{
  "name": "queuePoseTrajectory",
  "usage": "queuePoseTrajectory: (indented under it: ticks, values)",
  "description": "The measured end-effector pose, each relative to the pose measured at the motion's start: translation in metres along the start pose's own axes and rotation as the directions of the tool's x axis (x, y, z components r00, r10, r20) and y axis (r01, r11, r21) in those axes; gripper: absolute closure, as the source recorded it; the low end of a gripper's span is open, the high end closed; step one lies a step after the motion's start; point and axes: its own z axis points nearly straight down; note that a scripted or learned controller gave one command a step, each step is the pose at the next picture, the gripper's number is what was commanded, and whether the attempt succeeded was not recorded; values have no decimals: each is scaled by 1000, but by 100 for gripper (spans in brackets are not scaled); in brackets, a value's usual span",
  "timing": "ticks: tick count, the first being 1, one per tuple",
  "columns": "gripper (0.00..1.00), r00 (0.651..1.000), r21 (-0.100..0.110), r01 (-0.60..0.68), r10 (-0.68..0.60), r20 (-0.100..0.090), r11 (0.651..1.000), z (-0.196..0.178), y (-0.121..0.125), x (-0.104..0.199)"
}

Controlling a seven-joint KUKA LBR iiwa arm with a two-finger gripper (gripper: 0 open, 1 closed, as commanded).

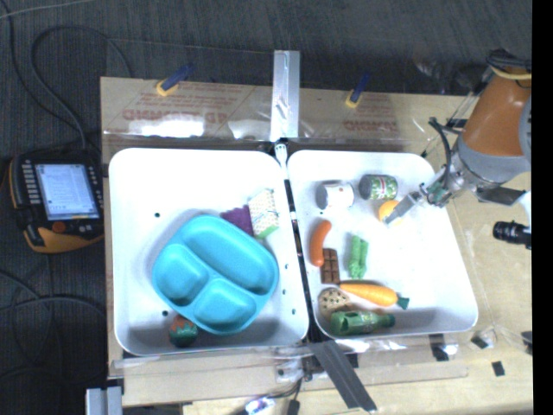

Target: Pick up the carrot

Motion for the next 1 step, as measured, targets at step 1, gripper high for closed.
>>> queuePoseTrajectory:
  ticks: [1]
  values:
    - [0, 966, -5, 258, -258, 8, 966, 58, 22, -16]
